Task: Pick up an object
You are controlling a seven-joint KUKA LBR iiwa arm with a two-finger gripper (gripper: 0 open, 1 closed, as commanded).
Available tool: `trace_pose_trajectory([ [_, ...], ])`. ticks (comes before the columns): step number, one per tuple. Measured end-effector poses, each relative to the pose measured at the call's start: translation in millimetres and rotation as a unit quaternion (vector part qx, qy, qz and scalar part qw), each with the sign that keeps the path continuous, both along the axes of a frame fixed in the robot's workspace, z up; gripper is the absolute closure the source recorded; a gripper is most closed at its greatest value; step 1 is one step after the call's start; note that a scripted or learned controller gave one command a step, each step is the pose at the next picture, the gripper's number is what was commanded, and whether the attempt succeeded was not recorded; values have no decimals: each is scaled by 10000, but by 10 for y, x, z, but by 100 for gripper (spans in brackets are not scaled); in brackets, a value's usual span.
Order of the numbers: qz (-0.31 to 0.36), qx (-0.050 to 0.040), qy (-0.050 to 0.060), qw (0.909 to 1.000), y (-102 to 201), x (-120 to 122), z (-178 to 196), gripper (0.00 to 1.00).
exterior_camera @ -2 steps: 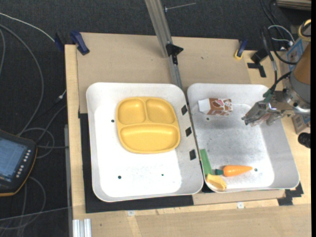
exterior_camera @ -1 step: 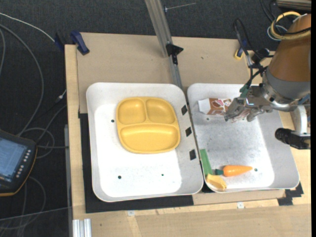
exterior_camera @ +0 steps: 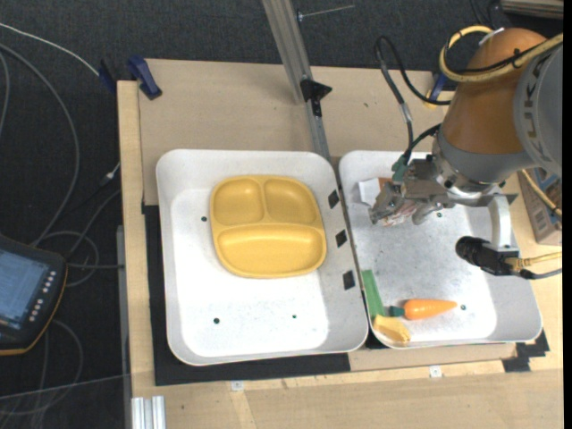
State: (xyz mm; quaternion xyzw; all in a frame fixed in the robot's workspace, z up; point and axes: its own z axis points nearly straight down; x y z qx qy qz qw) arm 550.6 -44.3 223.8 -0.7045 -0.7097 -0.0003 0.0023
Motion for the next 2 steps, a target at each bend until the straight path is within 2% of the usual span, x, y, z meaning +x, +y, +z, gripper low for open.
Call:
trace_pose_trajectory([
  [2, 4, -2, -11, 10000, 1102, -69, 53, 100],
])
